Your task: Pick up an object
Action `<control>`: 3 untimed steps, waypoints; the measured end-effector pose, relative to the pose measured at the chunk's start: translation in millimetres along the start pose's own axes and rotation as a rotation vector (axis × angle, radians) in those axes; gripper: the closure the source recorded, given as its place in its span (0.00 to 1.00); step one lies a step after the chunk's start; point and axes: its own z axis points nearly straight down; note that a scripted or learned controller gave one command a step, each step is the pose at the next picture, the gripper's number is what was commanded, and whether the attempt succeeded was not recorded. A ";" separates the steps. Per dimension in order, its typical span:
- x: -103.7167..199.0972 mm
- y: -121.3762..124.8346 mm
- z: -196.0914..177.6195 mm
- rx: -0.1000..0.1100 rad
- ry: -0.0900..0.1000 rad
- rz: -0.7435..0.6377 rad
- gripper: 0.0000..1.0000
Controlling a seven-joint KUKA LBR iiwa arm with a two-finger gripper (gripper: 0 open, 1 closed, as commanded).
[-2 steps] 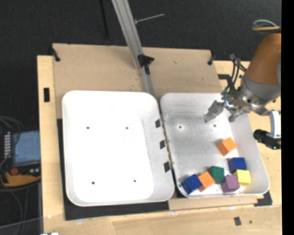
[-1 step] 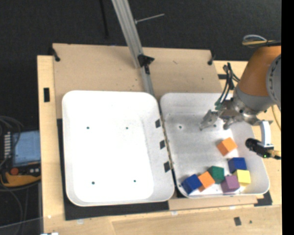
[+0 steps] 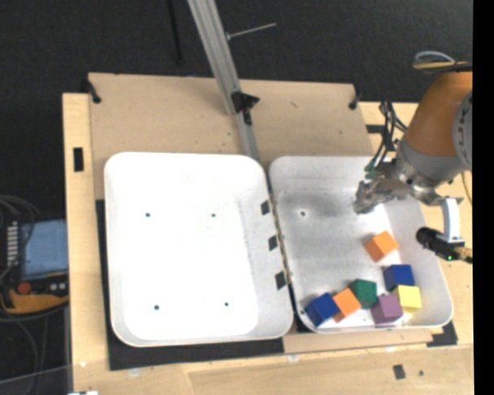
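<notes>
Blocks sit in the right bin, seven counted: two orange, two blue, one green, one purple, one yellow. Six cluster along the near wall. From left: blue block, orange block, green block, purple block, yellow block, with a second blue block just beyond the yellow one. Several of these touch or nearly touch. Farther in, a lone orange block stands apart from the cluster, tilted relative to the bin walls.

Left bin: one, white, same shallow type; two bins total.

Gripper hangs over the far-right part of the right bin, just beyond the lone orange block. Nothing is seen between its tips; whether it is parted or closed cannot be told at this resolution.

Judgement: step in hand is approach, nothing lifted yet. The lone orange block looks like the best target, being nearest and free on all sides. A good grasp would turn the wrist to match the block's tilt, centre over it, then descend straight. The near cluster is riskier: neighbours crowd the flanks and the wall blocks one side.
</notes>
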 end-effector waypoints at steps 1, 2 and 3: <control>5.0 -2.5 -47.5 -0.003 0.001 -0.008 1.00; 5.0 -3.5 -91.9 -0.003 0.000 -0.009 1.00; 3.7 -2.4 -118.1 -0.001 0.001 -0.011 1.00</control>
